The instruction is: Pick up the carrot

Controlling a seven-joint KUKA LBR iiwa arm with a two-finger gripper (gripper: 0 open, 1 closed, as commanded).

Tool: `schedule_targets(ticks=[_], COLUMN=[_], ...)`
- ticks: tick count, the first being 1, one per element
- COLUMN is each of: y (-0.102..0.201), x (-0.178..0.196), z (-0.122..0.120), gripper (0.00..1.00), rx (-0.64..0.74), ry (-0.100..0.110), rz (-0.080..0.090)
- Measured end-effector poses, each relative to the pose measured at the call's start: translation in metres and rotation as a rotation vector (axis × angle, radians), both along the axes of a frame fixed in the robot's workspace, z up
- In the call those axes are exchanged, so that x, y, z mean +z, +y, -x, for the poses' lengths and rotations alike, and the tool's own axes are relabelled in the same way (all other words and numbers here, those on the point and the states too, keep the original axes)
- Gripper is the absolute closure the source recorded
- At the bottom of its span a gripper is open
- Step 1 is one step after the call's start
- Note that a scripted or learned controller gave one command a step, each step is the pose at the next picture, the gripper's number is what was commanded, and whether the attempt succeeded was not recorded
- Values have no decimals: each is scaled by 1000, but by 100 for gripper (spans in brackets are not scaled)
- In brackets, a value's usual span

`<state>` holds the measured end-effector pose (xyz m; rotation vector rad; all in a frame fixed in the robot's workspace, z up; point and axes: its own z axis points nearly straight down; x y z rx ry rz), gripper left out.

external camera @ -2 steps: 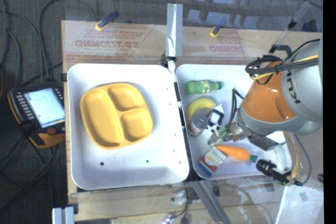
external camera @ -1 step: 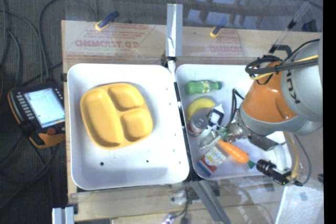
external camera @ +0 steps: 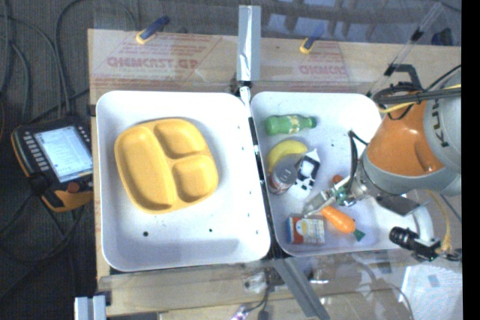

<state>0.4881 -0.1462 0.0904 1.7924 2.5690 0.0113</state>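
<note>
- Arm (external camera: 409, 150) comes in from the right, grey w/ orange band, bent down over the right bin (external camera: 367, 105).
- Gripper (external camera: 328, 200) sits low in that bin, near its front half, pointing left-ish; fingers look slightly spread, w/ nothing between them as far as I can see – they're small & a bit blurred.
- Carrot (external camera: 340, 219) lies on the bin floor just below/right of the fingertips, orange, tilted, green end toward the bin's front-right corner. Very close to the gripper; can't tell if a fingertip touches it.
- Small carton (external camera: 307, 230) w/ red & blue print just left of the carrot, by the front wall.
- Banana (external camera: 285, 152) mid-bin; green bottle (external camera: 289, 124) lying on its side behind it.
- Tin can (external camera: 283, 177) just in front of the banana, black-&-white item (external camera: 306, 170) beside it.
- Left bin (external camera: 120, 236) holds a yellow divided plate (external camera: 166, 163), 3 compartments, well apart from the arm.
- Handheld pendant (external camera: 56, 157) w/ lit screen sits off the bench, far left.
</note>
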Motion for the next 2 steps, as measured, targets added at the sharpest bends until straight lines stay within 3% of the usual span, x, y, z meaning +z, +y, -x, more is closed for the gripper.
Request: schedule_targets(ticks=[1,2], y=[0,24], x=[10,116], z=[-2,-46], gripper=[100,100], rx=[0,-366], ry=[-5,14], rz=[1,3])
